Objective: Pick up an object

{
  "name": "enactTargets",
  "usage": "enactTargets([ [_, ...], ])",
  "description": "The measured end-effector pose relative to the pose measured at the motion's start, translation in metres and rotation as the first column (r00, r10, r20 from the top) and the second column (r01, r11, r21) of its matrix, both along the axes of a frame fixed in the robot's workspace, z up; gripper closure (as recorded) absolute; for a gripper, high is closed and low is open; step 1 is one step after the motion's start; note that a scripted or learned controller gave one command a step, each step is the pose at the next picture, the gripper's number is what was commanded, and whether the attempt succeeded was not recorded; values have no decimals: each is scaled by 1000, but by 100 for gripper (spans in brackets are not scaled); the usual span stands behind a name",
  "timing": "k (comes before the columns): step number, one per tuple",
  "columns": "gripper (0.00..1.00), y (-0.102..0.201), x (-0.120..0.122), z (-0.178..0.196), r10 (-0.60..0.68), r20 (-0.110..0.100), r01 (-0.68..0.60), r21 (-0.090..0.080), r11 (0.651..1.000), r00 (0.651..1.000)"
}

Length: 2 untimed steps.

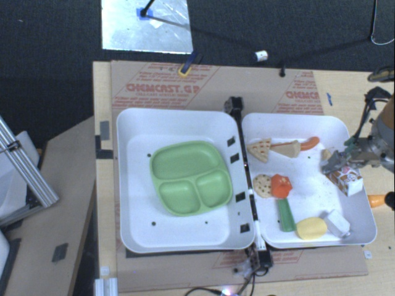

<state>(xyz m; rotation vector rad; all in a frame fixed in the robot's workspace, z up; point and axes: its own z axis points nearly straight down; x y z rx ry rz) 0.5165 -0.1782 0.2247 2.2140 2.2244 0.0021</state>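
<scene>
My gripper (336, 161) reaches in from the right and hangs over the right edge of the right bin (308, 123). It sits just above and left of a small red-and-white carton (347, 180). Further left in that bin lie a waffle wedge (260, 149), a bread slice (287, 147), a sausage (310, 142), a cookie (263, 184) and a red tomato (281, 185). Along the front are a green stick (285, 214), a yellow piece (311, 228) and a white block (337, 222). I see nothing held in the gripper.
The left bin (133, 165) holds a green divided plate (190, 176). A black hinge strip (242, 165) runs between the bins. An orange piece (376, 200) lies just outside the right bin's right rim. A foil sheet (147, 18) lies beyond the bench.
</scene>
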Motion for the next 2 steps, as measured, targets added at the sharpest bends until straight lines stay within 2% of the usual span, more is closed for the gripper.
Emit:
enactTargets([
  [1, 100, 59, 10, 8, 6, 0, -6, 3, 1000, 1000],
  [2, 100, 108, 24, -11, 5, -2, -5, 3, 1000, 1000],
])
